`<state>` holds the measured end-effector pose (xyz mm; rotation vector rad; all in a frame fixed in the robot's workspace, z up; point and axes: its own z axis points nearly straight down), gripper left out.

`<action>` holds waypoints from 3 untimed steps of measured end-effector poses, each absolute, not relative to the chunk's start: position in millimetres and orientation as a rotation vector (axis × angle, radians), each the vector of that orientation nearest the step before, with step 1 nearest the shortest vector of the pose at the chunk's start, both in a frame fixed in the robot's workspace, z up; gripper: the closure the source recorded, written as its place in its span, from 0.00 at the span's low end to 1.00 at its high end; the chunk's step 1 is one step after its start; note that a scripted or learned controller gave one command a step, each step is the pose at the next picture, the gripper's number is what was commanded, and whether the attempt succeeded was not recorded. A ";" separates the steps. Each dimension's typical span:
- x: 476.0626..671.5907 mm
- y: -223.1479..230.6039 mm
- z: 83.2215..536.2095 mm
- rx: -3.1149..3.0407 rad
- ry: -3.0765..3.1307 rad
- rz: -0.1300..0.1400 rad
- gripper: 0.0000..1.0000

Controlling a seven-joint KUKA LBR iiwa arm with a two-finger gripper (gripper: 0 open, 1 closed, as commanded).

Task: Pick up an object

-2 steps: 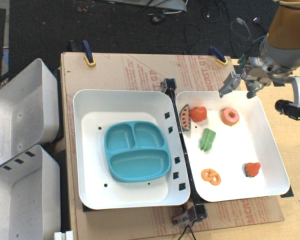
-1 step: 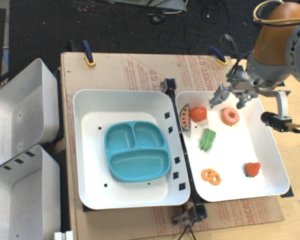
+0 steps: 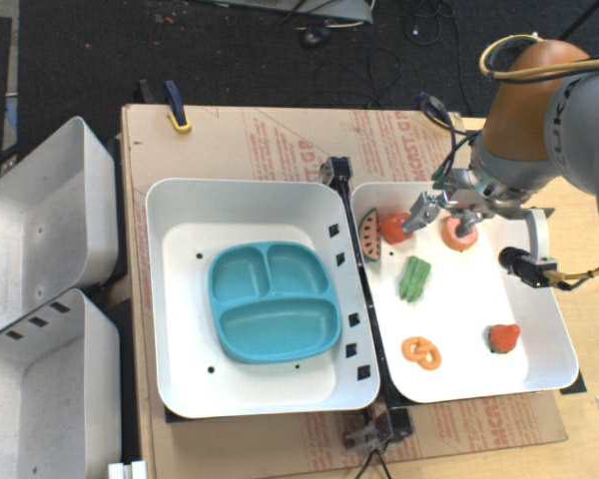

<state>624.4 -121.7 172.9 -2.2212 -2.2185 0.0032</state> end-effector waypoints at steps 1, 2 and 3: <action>618.9 -127.4 112.2 -2.221 -2.217 0.005 0.00; 620.6 -127.4 126.4 -2.225 -2.221 -0.001 1.00; 621.7 -129.4 169.4 -2.227 -2.223 -0.005 1.00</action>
